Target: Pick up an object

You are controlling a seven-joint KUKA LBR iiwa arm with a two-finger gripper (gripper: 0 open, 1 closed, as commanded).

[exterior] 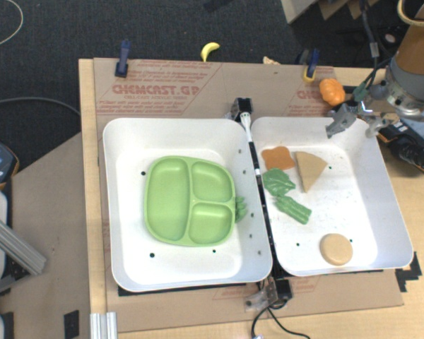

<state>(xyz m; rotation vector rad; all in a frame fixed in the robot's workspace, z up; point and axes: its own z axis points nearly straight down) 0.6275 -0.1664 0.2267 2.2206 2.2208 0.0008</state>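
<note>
Our gripper (pixel 355 116): we are hanging it over the top right corner of the right bin (pixel 381 210). We are holding nothing in it. Its fingers are looking spread apart, with just air between them.

Our arm (pixel 410 69): we are reaching in from the right side, up high near the bin's back edge.

Things we could pick: we are seeing a tan wedge (pixel 309 168), an orange flat piece (pixel 277 157) touching it on the left, some green pieces (pixel 284 193) just below those, and a round tan cookie shape (pixel 336 248) by itself near the front of the right bin.

Left bin (pixel 120 189): we are seeing a green plate with sections (pixel 191 200) lying in the middle.

Outside the bins: we are seeing a small orange thing (pixel 331 90) on the bench by the gripper, and a yellow banana shape (pixel 209 49) farther back.

What could go wrong: we are still well apart from every thing, so we think closing here would grab only air.

Another worry: we are thinking the wedge, the orange piece and the green pieces are crowded together, so the fingers could bump one and push the others away.

Another worry: we are thinking flat things are hard to pinch and could slip out.

Safest try: we are guessing the cookie shape, since it is sitting alone.
</note>
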